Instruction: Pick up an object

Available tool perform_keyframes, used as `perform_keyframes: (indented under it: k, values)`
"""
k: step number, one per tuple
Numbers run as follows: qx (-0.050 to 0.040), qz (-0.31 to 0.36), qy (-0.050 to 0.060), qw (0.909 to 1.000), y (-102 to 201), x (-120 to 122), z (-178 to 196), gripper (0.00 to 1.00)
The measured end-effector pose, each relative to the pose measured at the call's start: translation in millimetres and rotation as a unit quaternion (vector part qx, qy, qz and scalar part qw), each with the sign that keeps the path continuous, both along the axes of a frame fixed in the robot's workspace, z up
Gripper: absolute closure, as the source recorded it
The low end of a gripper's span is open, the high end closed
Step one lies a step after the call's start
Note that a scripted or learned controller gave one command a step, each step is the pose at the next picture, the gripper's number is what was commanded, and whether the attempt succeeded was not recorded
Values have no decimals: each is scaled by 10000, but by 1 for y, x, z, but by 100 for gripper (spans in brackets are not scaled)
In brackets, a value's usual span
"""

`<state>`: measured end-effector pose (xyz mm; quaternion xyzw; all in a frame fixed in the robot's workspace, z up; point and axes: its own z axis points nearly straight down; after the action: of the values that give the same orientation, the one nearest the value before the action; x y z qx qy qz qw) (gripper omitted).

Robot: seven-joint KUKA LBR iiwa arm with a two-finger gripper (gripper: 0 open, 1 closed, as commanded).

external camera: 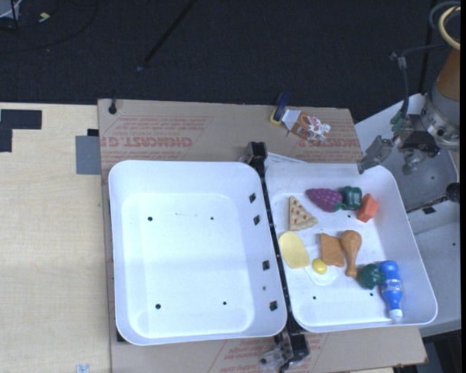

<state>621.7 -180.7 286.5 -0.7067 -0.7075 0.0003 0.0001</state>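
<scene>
The right bin (pixel 416 264) holds several toy foods: purple grapes (pixel 324 199), a green piece (pixel 350 196), an orange-red block (pixel 366 207), a pizza slice (pixel 299 214), a yellow oval piece (pixel 293 250), a fried egg (pixel 320 270), a chicken drumstick (pixel 349 247), a dark green piece (pixel 368 275) and a blue bottle (pixel 390 287). My gripper (pixel 391 158) hangs above the bin's back right corner, well above the toys. Its two fingers stand apart, open, with nothing between them.
The left bin (pixel 118 231) sits beside the right one, joined by a black divider (pixel 266 239). A small printed card (pixel 308 127) and a blue-yellow clip (pixel 279 109) lie on the cardboard behind the bins. Grey bench surface lies to the right.
</scene>
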Motion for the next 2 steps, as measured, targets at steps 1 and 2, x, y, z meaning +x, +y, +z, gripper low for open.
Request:
perform_keyframes:
  k: [1, 2]
  values:
    - [26, 10, 68, 10000, 48, 4, -161, 0]
    - [7, -18, -37, 10000, 56, -23, -196, 0]
